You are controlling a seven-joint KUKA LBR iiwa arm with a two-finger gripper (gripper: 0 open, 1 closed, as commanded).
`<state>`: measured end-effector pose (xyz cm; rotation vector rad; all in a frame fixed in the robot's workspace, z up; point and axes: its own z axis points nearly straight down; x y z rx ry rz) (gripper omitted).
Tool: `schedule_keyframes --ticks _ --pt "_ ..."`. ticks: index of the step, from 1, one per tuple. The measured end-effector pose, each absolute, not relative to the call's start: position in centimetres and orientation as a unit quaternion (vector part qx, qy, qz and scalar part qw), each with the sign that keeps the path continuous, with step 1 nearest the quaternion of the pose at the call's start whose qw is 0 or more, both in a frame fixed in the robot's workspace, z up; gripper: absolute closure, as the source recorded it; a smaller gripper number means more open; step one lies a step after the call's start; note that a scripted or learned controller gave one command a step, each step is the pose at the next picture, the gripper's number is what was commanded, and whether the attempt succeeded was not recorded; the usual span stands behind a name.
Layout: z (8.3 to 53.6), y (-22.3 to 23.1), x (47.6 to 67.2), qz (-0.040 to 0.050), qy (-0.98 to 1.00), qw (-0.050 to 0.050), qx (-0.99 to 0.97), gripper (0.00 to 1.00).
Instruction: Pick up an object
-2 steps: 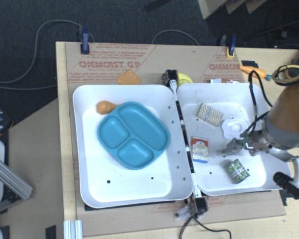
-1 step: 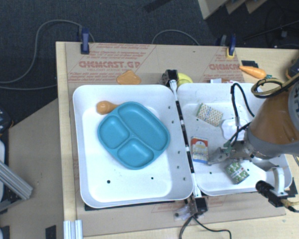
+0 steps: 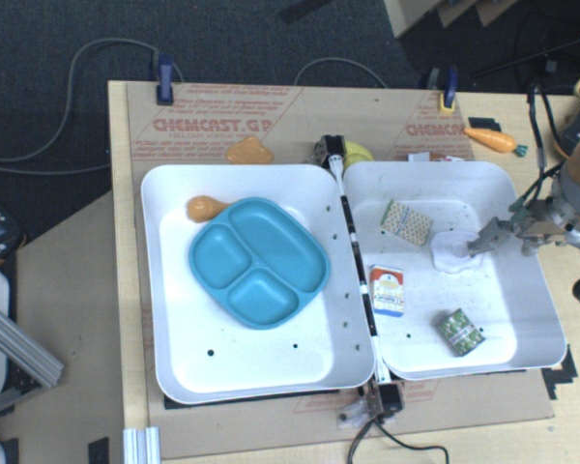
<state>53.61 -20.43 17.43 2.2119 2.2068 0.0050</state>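
The right bin holds several small things: a dotted packet, a white rounded piece, a small white carton with a red and blue label, and a green patterned block. My gripper reaches in from the right, low over the bin, with its tip right beside the white piece's right edge. I cannot make out whether it touches it. Nothing visibly hangs from the gripper. In the left bin a blue divided plate lies next to a tan drumstick toy.
On the board behind the bins lie an orange lump, a yellow object and a toy carrot. Blue clamps grip the back edge. Cables hang at the right by the arm.
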Motion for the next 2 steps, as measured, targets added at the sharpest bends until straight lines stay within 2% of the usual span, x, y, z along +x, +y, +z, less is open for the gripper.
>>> schedule_keyframes --ticks 1,2 --pt "8.1 -14.5 47.9 -0.0009 0.707 -0.003 0.707 0.00" --pt "9.5 -14.8 48.2 0.0002 0.707 0.001 0.707 1.00"
